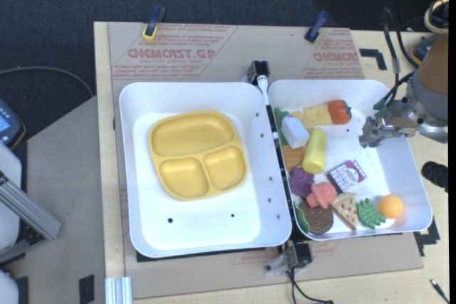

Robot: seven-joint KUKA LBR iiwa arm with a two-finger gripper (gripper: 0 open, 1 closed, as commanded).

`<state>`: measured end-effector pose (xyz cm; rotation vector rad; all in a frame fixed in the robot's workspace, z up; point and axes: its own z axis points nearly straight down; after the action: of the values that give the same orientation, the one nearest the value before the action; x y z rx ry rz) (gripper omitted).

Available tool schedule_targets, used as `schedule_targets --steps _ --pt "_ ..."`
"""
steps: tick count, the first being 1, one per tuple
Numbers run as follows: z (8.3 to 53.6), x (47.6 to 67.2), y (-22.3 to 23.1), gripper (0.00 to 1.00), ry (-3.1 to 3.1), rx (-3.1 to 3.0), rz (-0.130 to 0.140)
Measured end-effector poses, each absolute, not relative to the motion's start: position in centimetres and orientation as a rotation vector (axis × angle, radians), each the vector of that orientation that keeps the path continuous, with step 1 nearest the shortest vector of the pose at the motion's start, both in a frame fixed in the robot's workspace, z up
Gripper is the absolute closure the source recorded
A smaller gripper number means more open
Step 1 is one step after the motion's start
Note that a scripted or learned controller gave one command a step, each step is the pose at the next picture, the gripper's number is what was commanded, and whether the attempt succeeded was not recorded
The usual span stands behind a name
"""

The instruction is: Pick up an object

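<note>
You are looking down at a slant on a bench with two shallow white bins side by side. The left bin (135, 153) holds a yellow divided plate (198, 153) with three compartments, lying near the bin's middle. The right bin (399, 174) holds a cluster of toy foods along its left side and lower edge. From the top of that bin downward you find a carrot (338, 112) with a red end, a white block (293, 130), a yellow bottle (314, 150) lying tilted, a purple-and-white packet (347, 174), purple grapes (301, 183), a pink piece (323, 194), a brown cookie (318, 219), a pizza slice (346, 210), a green leafy piece (369, 213) and an orange ball (390, 206) at lower right.

The arm (433, 85) comes in from the right of the frame. Its gripper (375, 132) sits over the upper right part of the right bin, apart from the toys, nothing between its tips. Whether the claw is wide or narrow, you cannot tell from here.
</note>
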<state>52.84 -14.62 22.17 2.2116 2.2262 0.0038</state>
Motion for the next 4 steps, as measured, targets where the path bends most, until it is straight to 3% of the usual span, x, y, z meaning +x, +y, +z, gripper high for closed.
schedule_targets --steps 2,4 --pt "23.9 59.5 -6.0 1.0 2.226 2.212 0.007" --pt "23.3 64.6 2.8 1.0 2.225 2.214 0.005"
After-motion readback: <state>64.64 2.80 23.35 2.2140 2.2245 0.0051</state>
